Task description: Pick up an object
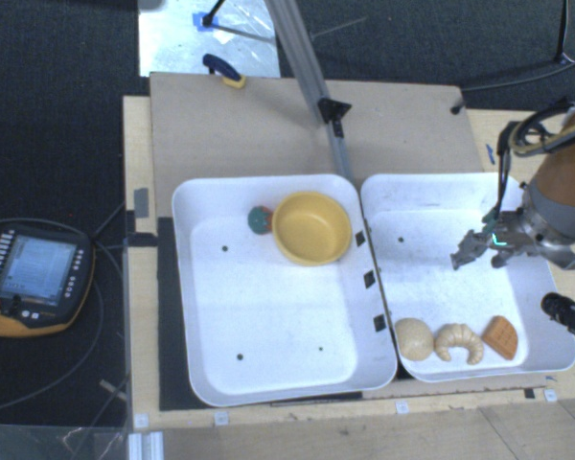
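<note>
Three small food-like objects lie in a row along the near wall of the right-hand shallow white bin (pixel 556 357): a pale round bun-shaped piece (pixel 413 338), a curved tan croissant-shaped piece (pixel 460 342), and an orange-brown waffle-like wedge (pixel 501 336). They sit close together, bun at the 9 o'clock end, wedge at the 3 o'clock end. Croissant's long axis runs roughly 10-to-4 o'clock, curling down at its right tip.

Two-finger gripper (pixel 465 254) hangs over the middle of the same bin, fingers pointing toward 9 o'clock. Nothing seen between them. Opening looks slight, but the fingertips are dark and small here, so I cannot tell the gap with confidence.

Key relation: from the gripper, the croissant lies almost straight toward 6 o'clock, well apart; bun toward 7, wedge toward 5. Judgement: next move needs a travel toward 6 o'clock and a descent, with wrist turned across the croissant's long axis.

Left-hand shallow white bin (pixel 268 372) holds a yellow plastic bowl (pixel 311 228) with a small teal-and-brown object (pixel 260 220) touching its 9 o'clock side; both are farther from the gripper.
</note>
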You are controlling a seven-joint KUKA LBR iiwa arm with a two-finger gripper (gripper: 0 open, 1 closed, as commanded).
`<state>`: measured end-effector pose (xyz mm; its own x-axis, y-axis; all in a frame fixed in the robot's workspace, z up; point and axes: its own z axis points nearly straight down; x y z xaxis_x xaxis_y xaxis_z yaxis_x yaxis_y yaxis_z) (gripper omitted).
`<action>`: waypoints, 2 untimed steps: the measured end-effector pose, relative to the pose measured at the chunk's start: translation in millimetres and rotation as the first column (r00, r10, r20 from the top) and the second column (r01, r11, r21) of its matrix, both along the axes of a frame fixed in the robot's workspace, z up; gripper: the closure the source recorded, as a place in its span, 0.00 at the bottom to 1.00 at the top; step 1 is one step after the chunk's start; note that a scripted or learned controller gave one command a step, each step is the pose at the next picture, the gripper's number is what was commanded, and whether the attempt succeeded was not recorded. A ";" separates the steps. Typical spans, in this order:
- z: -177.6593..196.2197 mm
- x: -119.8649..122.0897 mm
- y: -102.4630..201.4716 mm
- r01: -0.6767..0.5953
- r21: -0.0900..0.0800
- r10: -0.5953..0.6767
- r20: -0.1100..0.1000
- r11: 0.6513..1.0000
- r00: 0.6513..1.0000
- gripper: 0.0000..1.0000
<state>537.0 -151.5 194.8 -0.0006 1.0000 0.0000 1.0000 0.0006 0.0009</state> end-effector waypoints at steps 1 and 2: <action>0.0 0.0 0.0 0.000 0.000 0.000 0.000 1.000 1.000 0.00; -60.1 -5.3 -4.9 0.001 0.001 -0.001 -0.005 1.000 1.000 0.00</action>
<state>531.7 -156.3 134.7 0.0005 1.0000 0.0008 1.0000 -0.0005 -0.0043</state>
